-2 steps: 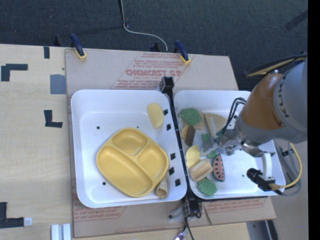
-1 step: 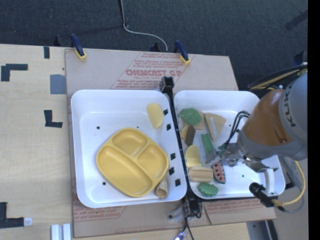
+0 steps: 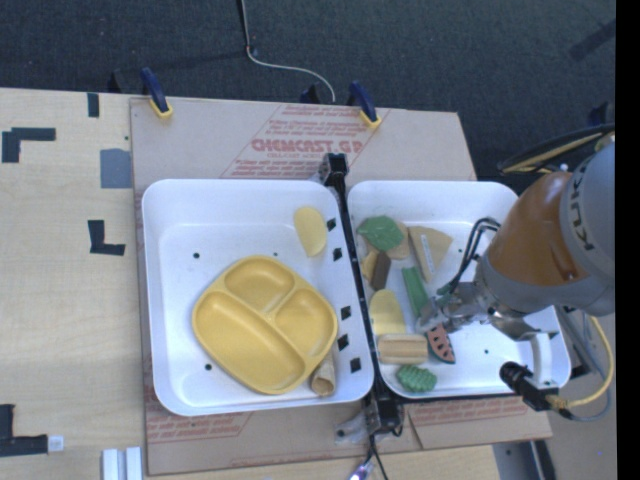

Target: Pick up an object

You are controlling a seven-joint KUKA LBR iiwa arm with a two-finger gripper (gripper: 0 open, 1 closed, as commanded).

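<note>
The right bin [image 3: 487,363] holds several toy foods. A green leaf [image 3: 382,233], a pale cheese wedge [image 3: 428,246] and a brown piece [image 3: 380,270] lie at its far side. Below them are a green stick [image 3: 413,288], a yellow piece [image 3: 386,313], a tan block [image 3: 402,348], a watermelon slice [image 3: 441,347] and a bumpy green piece [image 3: 415,377]. My gripper [image 3: 440,316] is low in this bin, between the lower end of the green stick and the watermelon slice. The wrist hides its tips.
The left bin [image 3: 190,233] holds a yellow divided plate [image 3: 262,321], a yellow chip-shaped piece [image 3: 311,230] and a small tan cone [image 3: 324,378] near the divider. The arm's orange band [image 3: 535,238] hangs over the right bin's right half. Blue clamps hold the cardboard base.
</note>
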